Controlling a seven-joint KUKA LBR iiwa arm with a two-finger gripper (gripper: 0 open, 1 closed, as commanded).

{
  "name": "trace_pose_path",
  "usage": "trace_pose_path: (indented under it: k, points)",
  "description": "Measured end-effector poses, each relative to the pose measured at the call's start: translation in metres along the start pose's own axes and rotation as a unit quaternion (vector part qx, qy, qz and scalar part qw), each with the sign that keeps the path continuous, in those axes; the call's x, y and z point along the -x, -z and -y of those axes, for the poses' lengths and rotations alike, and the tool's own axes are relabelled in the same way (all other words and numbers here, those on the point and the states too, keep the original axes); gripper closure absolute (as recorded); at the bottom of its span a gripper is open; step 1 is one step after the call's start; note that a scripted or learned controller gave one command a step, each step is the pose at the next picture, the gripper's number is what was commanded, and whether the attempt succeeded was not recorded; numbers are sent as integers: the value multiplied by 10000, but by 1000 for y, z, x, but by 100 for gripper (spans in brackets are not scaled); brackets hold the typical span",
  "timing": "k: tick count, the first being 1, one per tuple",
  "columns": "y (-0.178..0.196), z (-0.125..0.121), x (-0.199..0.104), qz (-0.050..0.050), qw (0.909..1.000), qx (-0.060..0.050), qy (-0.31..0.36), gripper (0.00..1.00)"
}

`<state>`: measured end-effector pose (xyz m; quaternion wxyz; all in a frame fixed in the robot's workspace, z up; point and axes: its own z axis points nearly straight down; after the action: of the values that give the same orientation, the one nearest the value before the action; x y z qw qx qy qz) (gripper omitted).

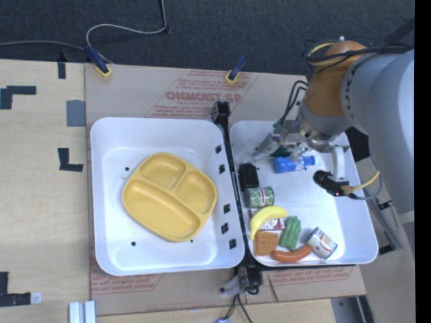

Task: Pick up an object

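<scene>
My gripper [275, 144] hangs low over the back of the right bin [350, 214], under the grey arm with its orange band. A blue and white object [293, 163] lies just in front of it, touching or nearly so; nothing shows as lifted. Further forward are a black block [248, 175], a green can [259, 196], a banana [268, 216], a green pepper [291, 233], an orange cracker [267, 242], a red sausage [293, 253] and a small silver tin [322, 242].
The left bin [108, 247] holds a yellow divided plate [170, 195]. A black divider [229, 180] runs between the bins. A black plug on a yellow cable [331, 182] hangs off the arm over the right bin. Cardboard lies under both bins.
</scene>
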<state>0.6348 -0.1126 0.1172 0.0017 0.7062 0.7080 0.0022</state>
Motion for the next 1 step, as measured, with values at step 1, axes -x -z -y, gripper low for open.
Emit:
trace_pose_path:
  k: [1]
  points:
    - [-30, -30, 19, 22, 9999, -140, -34, 0]
